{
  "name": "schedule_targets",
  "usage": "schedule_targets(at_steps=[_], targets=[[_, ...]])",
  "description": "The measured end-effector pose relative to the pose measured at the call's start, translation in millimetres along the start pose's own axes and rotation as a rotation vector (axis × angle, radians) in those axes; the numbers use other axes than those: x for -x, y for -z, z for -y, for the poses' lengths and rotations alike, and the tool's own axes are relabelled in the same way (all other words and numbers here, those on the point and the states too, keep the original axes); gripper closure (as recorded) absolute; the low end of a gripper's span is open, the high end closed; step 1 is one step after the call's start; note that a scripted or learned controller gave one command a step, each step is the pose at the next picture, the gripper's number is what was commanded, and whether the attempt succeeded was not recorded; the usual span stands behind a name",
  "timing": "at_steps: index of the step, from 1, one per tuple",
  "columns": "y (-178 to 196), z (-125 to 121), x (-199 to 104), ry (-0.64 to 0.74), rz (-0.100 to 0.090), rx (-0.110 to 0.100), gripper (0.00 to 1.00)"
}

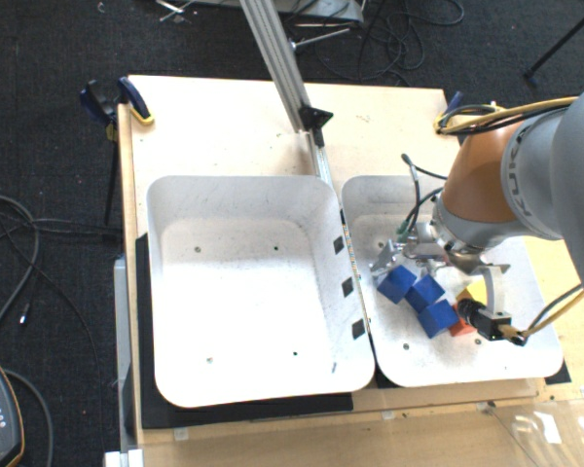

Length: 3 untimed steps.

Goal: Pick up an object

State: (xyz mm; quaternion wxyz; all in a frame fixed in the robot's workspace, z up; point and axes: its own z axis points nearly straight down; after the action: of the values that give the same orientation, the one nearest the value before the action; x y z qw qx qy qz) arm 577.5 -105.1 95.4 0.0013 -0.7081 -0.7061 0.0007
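In the right bin (399,358) lie three blue blocks close together: one (397,283) on the left, one (427,291) in the middle and one (438,318) nearer the front. A yellow piece (475,291) and a small red piece (460,328) sit just right of them. My gripper (434,264) hangs low over the bin, directly behind and above the blue blocks, under the grey arm's orange band (477,178). The wrist hides the gripper's tip and part of the objects beneath it.
The left bin (165,202) stands beside the right one, sharing a middle wall. A slanted metal rail (277,52) runs from the back down to the bins' junction. A black and yellow cable (511,334) trails over the right bin's front right.
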Motion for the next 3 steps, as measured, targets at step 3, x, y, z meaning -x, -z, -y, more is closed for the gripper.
schedule_targets(at_steps=[3], targets=[[1,64,41,-0.003,0.003,0.003,0.0]])
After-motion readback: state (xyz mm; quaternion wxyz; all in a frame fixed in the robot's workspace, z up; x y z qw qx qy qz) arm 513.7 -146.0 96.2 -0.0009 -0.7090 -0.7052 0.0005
